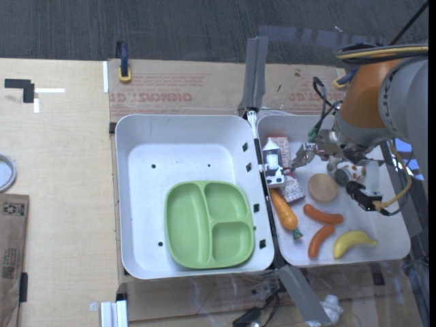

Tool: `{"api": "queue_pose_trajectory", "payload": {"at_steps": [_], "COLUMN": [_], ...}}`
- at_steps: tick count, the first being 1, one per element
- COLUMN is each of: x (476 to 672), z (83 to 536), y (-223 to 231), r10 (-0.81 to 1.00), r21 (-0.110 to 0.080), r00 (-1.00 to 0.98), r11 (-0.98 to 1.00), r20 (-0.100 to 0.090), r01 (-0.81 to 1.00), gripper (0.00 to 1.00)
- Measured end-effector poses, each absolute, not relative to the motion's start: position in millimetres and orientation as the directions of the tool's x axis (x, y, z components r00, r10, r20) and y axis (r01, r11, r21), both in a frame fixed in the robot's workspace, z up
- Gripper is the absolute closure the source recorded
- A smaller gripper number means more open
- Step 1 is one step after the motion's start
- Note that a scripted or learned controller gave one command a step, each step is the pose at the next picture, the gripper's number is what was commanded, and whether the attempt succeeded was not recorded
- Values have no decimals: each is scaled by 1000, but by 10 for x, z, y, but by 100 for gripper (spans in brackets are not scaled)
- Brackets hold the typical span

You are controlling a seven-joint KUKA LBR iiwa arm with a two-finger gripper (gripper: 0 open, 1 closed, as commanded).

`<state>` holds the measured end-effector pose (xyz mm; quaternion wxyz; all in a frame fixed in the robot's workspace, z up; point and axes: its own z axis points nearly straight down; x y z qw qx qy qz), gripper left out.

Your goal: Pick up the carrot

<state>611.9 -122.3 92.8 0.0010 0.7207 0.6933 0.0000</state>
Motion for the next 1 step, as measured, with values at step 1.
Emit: {"api": "queue_pose_trajectory", "payload": {"at_steps": [1], "x": [5373], "z": [912], "y": [-1230], "r10": [980], "r21": [-3], "r00": [200], "r11": [-200], "r20": [-1], "r01": [980], "gripper": [0]}}
